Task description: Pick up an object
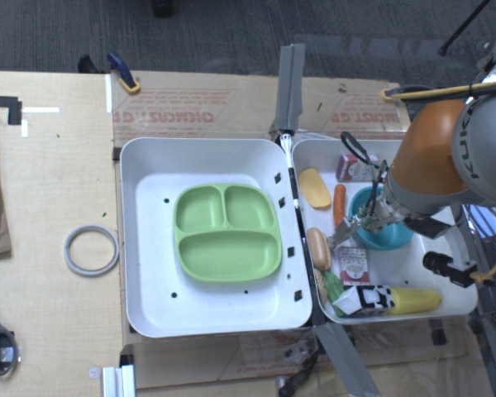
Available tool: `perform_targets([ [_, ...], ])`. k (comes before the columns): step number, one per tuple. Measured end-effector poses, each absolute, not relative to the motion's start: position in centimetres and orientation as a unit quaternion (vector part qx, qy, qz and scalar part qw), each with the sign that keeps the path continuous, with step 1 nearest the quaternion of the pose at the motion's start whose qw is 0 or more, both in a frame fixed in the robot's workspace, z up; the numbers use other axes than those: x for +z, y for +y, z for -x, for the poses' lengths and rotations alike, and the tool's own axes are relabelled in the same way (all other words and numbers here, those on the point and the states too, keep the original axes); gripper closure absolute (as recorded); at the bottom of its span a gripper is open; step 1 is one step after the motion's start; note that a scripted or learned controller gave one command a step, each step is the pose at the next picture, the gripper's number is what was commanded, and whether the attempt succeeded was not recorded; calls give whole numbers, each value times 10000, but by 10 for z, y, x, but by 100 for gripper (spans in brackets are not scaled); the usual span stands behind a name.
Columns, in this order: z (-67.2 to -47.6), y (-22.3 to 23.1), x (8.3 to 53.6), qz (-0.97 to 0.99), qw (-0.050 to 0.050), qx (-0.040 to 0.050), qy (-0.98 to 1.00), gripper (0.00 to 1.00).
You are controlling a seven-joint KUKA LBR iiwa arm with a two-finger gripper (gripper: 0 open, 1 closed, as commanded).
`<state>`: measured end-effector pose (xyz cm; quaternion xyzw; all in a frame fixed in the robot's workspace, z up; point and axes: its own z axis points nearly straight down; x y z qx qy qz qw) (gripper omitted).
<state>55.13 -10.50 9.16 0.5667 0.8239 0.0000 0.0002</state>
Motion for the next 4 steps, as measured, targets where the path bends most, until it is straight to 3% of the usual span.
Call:
perform_targets([
  [1, -554, -92, 191, -4870, 2, -1, 8734, 0],
  [2, -584, -113, 92, -3164, 13, 2, 9486, 0],
  [3, -584, -115, 103, -3191, 11, 3, 9477, 100],
  [4, -636, -129, 93, -5013, -114, -3, 8652, 100],
])
